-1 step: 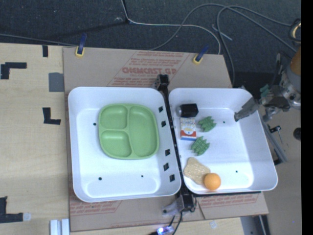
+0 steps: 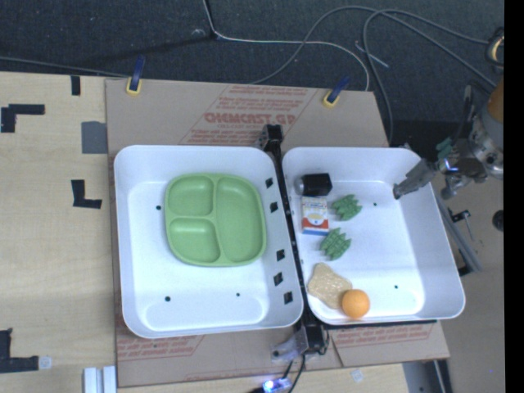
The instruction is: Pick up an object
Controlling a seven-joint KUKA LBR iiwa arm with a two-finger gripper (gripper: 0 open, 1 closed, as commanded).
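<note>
Gripper at the right bin's far right rim, away from the objects.

In the camera view, its two fingers stood apart with nothing between them. The objects lay well to its left along the bin's left side: a black block, a small carton, two green pieces, a tan piece and an orange ball. A green divided plate sat in the left bin.

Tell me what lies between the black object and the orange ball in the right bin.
In the camera view, between the black object and the orange ball lie a small carton, a green piece and a beige piece.
</note>
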